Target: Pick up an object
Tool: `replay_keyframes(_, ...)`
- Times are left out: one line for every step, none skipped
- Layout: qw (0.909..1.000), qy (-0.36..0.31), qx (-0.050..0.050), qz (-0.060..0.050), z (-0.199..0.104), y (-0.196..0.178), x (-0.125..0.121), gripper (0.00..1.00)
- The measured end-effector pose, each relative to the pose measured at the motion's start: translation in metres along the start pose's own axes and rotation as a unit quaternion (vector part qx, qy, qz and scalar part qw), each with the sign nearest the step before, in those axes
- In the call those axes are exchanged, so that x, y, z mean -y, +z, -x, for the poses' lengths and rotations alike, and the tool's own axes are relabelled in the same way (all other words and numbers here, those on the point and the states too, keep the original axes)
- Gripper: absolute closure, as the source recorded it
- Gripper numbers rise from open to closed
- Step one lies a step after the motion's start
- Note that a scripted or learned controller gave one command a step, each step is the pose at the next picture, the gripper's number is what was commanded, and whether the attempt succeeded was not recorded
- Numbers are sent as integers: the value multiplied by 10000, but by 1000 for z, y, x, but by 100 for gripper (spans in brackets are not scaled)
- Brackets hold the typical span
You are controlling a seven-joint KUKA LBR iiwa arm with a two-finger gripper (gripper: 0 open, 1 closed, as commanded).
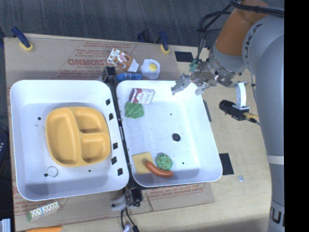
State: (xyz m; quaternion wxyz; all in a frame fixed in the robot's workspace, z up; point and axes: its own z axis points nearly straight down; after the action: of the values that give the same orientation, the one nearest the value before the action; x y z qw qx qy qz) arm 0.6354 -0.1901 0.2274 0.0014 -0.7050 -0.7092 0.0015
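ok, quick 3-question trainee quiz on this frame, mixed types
1. True or false: the yellow tray lies in the left bin.
2. The hot dog touches: A) the broccoli B) the carton C) the egg
3. Fill in: the hand hovers over the right bin's ____ rim.

Key: 1 true; 2 A; 3 far

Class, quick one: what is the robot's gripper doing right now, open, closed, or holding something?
Gripper: open, holding nothing, poised over the top right rim of the right bin.
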Motion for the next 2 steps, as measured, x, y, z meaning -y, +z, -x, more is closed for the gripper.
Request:
replay_keyframes(9996,-267,-8,-17,-27,130,58,0)
replay_keyframes(9965,-835,-11,0,-53,137,148,0)
